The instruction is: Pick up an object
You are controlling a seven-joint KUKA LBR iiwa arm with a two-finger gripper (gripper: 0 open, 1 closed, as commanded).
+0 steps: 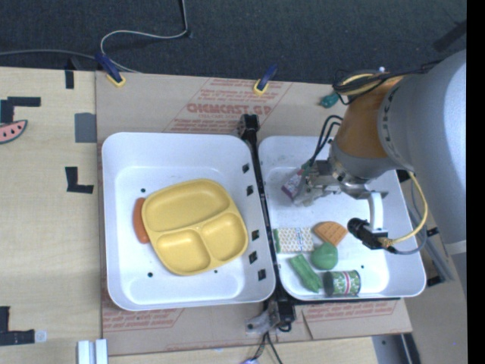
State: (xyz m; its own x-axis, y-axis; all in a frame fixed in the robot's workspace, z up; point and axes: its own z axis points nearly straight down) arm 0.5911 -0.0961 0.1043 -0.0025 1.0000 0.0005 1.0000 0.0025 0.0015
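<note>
Purple object, apparently small and light, lies beside the gripper; finger state cannot be determined; grasp across its middle.

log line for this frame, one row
arm: over right bin | gripper: low in its upper left part, grasp unclear | left bin: yellow tray | right bin front: green items, small can

Left bin: we see a shallow white bin, touching its twin along the middle seam.
Right bin: we see it white too, just right of the seam.
Cardboard sheet: we find it brown with red print, under both bins.
Clips: we count two, yellow and blue, on the sheet's far edge.
Cable: we trace it thin and pale across the dark floor.
</note>
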